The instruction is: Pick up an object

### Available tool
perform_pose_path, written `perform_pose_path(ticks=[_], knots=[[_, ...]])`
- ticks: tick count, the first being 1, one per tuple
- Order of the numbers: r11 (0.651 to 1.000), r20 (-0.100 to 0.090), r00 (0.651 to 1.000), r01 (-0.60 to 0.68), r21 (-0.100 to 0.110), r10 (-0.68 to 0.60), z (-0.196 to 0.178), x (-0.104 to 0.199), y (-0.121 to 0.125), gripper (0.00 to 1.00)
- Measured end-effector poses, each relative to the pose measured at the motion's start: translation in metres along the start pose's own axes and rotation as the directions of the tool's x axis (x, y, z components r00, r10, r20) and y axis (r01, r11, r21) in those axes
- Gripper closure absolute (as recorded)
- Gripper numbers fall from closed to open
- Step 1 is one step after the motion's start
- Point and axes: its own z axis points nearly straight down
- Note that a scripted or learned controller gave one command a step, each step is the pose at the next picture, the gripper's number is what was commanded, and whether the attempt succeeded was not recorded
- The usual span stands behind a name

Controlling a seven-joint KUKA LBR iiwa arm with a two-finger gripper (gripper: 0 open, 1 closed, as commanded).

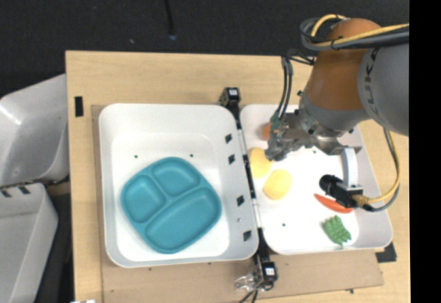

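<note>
In the right bin (303, 243) lie a pale yellow piece (260, 164) against the left wall and a rounder yellow piece (277, 184) just beside it. A small orange thing (266, 131) peeks out near the bin's far left corner. A red chili-like piece (335, 204) and a green leafy piece (337, 231) lie toward the front right. My gripper (277, 145) hangs low over the bin's left part, right above the pale yellow piece and close to the orange thing. The wrist hides its tips.
The left bin (114, 157) holds a blue divided plate (172, 204). A divider with black clips (245, 178) separates the bins. A black part with a yellow cable (337, 188) hangs off the arm over the right bin.
</note>
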Motion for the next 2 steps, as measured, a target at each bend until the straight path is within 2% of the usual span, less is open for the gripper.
perform_pose_path(ticks=[1, 2], knots=[[1.000, -0.001, 1.000, 0.001, -0.001, -0.001, -0.010, 0.049, -0.009, 1.00], [1.000, 0.000, 1.000, 0.001, 0.001, -0.001, -0.012, 0.104, -0.039, 1.00]])
